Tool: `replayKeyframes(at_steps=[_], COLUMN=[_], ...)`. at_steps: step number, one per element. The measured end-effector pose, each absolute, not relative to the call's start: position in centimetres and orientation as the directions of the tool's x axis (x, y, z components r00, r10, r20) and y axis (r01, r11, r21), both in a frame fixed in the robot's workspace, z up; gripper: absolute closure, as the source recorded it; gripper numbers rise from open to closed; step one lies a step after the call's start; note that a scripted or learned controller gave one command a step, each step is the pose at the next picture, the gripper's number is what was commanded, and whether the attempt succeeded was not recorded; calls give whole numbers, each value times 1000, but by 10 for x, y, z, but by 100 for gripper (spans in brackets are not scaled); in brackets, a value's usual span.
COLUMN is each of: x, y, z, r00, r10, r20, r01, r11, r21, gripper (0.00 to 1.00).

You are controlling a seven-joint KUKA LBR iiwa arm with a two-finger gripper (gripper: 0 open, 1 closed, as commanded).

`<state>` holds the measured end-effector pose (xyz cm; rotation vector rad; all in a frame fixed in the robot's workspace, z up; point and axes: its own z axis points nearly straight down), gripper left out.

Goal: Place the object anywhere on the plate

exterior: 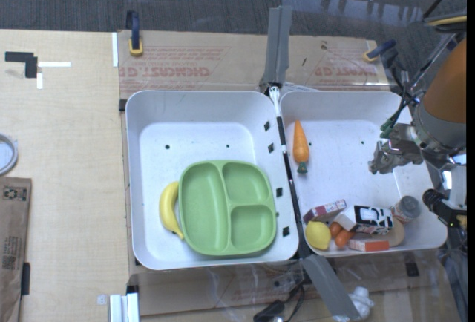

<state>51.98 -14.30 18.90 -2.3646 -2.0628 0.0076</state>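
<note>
Here, seen from above at a slant, two shallow white bins sit side by side on a wooden surface [67, 113]. The left bin [148, 165] holds a green plate [225, 207] with three compartments, lying flat near the bin's front. A banana [170, 209] lies just beside the plate's left edge, touching it and partly tucked under the rim.

The right bin [341, 135] holds the loose items. An orange carrot [299, 142] lies alone near the divider between the bins. At the front edge, a cluster crowds together: a lemon [318, 234], small boxed packets [371, 220], and other small pieces too jumbled to name.

The grey arm with its orange band [449, 90] reaches in from the right. Its pincer [386, 157] hangs over the right side of the right bin, well apart from the plate. Nothing is visible between its tips, and whether they are wide or narrow cannot be told.

Which item is the task's object is unclear; likely one must first be picked from the right bin, so the plate stays unfilled.
</note>
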Motion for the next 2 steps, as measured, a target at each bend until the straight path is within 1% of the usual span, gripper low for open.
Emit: replayKeyframes(at_steps=[1, 2], x=[649, 579], y=[-18, 44], z=[214, 187], r00=[100, 50], r10=[995, 999], r20=[-2, -3], r01=[995, 999], r11=[-100, -50], r21=[-5, -8], gripper=[100, 100])
